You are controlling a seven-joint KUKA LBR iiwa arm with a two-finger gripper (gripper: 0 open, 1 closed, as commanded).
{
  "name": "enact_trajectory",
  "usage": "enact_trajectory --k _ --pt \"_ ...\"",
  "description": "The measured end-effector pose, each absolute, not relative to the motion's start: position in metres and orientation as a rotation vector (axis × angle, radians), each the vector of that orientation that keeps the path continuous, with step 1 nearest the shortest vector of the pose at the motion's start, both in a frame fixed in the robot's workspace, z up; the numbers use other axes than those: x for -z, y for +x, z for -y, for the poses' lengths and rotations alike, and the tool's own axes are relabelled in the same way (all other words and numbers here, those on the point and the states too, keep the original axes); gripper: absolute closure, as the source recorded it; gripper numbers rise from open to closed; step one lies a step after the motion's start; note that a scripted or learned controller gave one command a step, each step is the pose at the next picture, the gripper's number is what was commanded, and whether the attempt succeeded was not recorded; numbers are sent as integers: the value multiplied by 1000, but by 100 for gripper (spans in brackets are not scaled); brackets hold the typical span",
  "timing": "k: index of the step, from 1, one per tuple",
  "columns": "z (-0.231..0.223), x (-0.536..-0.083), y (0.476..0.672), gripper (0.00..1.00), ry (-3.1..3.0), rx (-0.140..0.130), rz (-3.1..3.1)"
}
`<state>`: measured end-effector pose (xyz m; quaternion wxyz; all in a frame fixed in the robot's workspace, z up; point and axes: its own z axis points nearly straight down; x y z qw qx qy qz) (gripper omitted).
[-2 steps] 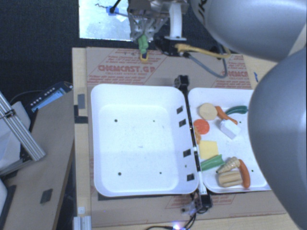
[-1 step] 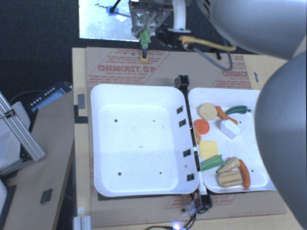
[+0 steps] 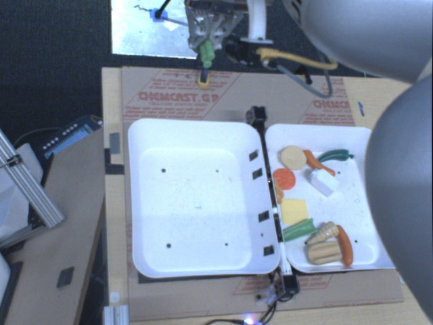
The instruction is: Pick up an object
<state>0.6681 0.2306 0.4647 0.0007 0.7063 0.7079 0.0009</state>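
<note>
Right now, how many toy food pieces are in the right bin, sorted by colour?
Right bin, as far as the view lets me separate them:
Orange/red: 3, tomato slice, carrot, sausage
Green: 2, chili, bean
Yellow: 1, cheese
Tan: 3
White: 1, block
Total: 10

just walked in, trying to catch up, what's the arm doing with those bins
The gripper is raised beyond the far edge of the bins, with a small green object between its fingers and a yellow piece below it. The left bin has bare floor. The right bin holds toy food, including a yellow block and an orange carrot.
</note>
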Motion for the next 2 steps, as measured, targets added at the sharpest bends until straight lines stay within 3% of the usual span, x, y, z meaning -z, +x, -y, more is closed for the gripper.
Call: enact_trajectory --k 2 --pt "-234 -502 668 100 2213 -5 -2226"
